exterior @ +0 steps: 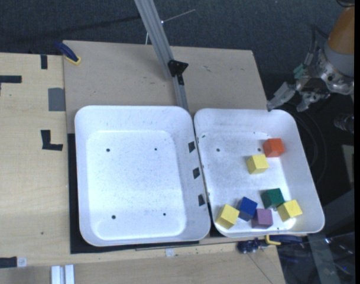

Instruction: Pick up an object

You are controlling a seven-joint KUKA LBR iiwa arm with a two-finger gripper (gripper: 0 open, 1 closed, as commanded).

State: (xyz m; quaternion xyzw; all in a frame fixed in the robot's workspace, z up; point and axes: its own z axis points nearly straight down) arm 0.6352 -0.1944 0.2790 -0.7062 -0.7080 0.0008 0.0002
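- The gripper (291, 97) is hovering past the right bin's (230, 123) far corner — fingers spread, gripping nothing.
- Blocks are sitting in that bin — an orange block (273, 147) nearest the gripper.

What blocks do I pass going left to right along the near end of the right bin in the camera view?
Yellow cube at the near-left corner → blue cube → purple cube → green cube → yellow cube at the near-right corner.
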